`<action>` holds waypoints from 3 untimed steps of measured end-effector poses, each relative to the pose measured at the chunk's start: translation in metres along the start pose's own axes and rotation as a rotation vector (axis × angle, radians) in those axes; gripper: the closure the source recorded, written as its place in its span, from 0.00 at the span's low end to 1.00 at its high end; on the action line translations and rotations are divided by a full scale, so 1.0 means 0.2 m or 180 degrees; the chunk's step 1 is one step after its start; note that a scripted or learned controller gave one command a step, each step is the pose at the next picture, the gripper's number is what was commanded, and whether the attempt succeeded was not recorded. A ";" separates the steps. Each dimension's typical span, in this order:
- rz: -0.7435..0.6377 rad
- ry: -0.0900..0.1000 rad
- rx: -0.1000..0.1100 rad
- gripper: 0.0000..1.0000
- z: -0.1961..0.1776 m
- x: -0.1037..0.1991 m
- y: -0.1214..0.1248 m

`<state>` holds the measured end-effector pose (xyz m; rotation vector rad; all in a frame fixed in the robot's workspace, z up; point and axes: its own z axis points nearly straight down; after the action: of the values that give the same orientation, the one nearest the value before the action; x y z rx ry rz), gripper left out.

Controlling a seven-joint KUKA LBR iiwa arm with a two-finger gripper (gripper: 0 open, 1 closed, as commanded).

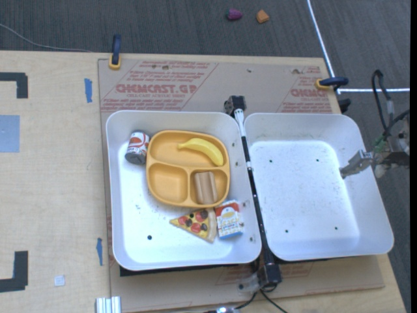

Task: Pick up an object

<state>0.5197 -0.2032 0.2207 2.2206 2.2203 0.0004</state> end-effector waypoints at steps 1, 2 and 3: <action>0.0000 0.0000 0.0000 0.00 0.00 0.00 0.00; 0.0000 0.0000 0.0000 0.00 0.00 0.00 0.00; 0.0000 0.0000 0.0000 0.00 0.00 0.00 0.00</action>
<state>0.5197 -0.2032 0.2207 2.2206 2.2204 0.0004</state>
